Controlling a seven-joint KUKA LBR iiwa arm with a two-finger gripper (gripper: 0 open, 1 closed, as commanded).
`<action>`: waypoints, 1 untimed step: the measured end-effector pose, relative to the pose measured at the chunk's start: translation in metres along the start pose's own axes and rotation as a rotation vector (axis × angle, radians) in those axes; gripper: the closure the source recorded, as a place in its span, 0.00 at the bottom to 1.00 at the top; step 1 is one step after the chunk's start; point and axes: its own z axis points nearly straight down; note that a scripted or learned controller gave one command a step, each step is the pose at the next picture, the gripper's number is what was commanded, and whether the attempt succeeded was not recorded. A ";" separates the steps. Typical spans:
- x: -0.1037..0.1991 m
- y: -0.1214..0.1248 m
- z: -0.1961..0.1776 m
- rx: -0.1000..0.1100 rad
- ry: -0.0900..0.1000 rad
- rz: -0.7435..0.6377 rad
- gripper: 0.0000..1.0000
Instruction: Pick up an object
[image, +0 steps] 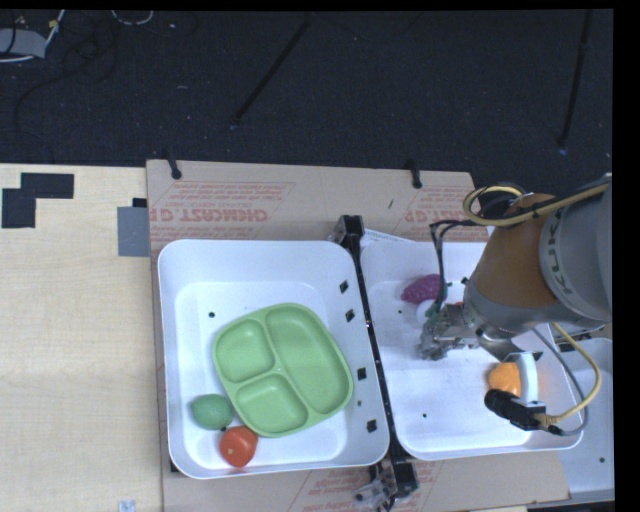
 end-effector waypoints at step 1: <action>0.007 0.006 -0.048 -0.003 -0.001 -0.006 1.00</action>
